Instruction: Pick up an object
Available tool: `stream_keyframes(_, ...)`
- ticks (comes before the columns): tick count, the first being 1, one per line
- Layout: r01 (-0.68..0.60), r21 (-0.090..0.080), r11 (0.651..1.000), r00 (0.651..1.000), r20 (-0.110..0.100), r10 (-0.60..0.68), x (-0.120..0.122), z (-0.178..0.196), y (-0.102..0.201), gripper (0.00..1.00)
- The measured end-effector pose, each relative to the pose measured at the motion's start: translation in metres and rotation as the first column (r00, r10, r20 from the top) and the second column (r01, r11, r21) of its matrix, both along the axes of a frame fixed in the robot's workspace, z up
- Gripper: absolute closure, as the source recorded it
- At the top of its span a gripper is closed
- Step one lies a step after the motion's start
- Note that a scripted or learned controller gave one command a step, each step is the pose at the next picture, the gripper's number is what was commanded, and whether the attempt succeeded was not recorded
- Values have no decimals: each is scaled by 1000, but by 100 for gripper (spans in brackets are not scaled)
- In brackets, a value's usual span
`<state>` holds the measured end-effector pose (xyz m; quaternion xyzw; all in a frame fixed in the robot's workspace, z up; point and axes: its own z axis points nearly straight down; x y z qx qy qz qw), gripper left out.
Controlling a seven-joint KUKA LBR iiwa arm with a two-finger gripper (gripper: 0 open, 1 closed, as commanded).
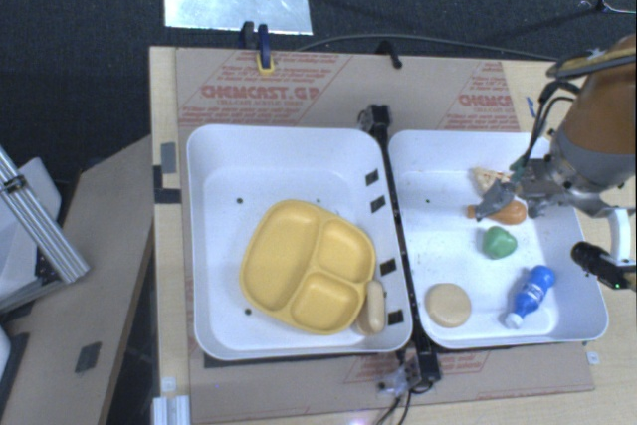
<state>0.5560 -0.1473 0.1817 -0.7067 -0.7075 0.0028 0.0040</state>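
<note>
1. An orange object [511,212] lies in the right bin [430,176], near its upper right part, just beside a pale tan piece [488,178] that sits above and to its left
2. The gripper [495,204] sits low over the orange object, its dark fingertip at the object's left end; whether the pincer is spread or pressed together cannot be told from this slanted view, and nothing is clearly seen between its tips
3. The arm [597,129], grey with an orange band, reaches in from the right edge over the right bin's far corner
4. Just below the orange object lies a green object [499,242], apart from it
5. Lower in the same bin lie a blue bottle [529,294] with a white cap, tilted, and a round tan disc [448,305] to its left
6. The left bin [229,174] holds a yellow divided tray [309,265], with a small beige oblong piece [373,307] touching its lower right edge
</note>
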Motion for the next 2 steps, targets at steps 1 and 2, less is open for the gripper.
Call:
stream_keyframes(1, -2, -2, 1000, 1000, 11, 2, 3, 6, 0, 0)
stream_keyframes(2, -1, -1, 1000, 1000, 6, 1, 2, -57, -1, 0)
